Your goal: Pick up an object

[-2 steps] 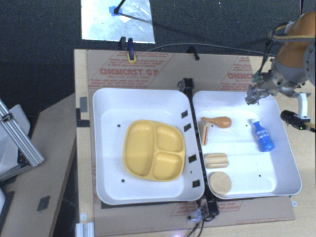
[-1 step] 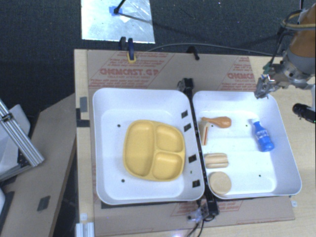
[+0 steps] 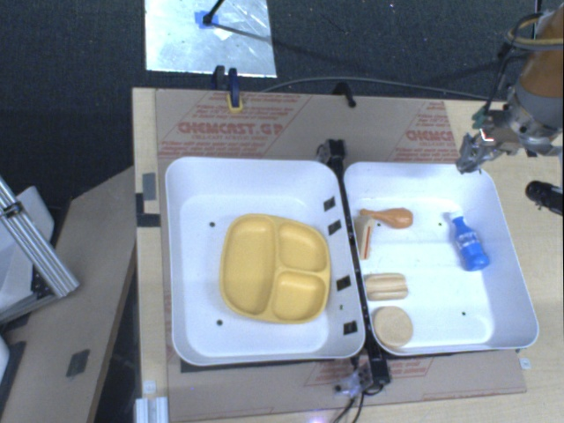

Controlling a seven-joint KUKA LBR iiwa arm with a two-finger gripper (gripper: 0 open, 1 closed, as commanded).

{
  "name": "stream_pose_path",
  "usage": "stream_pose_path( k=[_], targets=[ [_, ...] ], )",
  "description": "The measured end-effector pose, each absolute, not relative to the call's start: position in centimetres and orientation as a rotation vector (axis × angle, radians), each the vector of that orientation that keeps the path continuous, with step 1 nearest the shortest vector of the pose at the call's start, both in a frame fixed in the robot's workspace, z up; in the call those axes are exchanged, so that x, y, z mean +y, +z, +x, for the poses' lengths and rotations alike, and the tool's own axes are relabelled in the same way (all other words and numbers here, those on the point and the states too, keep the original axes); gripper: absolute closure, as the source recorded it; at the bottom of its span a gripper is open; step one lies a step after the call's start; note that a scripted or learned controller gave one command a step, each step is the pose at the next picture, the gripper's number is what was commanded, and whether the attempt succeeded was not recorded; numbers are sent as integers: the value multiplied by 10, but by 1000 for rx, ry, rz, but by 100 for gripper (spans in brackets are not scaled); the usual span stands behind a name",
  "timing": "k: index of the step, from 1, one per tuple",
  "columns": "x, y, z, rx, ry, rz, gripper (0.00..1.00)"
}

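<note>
The right bin [image 3: 493,324] holds a blue bottle [image 3: 468,243] near its right side. A toy chicken drumstick [image 3: 388,218] lies at the bin's upper left, with a thin brown stick [image 3: 364,237] just below it. A hot-dog bun [image 3: 385,285] and a round tan cookie [image 3: 393,324] sit at its lower left. My gripper [image 3: 472,155] hangs over the far right corner of that bin, up and right of the bottle, with nothing seen in it. The left bin [image 3: 189,236] holds a yellow divided plate [image 3: 275,267].
The arm's grey wrist and orange band [image 3: 539,77] come in from the upper right. A black divider with clips [image 3: 345,236] runs between the bins. A cable crosses the cardboard behind the bins. A blue-yellow clamp [image 3: 233,86] stands at the back edge.
</note>
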State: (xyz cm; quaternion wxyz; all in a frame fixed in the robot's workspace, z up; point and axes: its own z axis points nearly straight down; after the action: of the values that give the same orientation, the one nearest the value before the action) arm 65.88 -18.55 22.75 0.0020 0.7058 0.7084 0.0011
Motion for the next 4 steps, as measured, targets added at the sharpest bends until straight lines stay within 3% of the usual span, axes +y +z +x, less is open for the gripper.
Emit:
stream_pose_path(
  k=[4],
  targets=[
    [-6, 206, 576, 2233, 1, 2213, 100]
  ],
)
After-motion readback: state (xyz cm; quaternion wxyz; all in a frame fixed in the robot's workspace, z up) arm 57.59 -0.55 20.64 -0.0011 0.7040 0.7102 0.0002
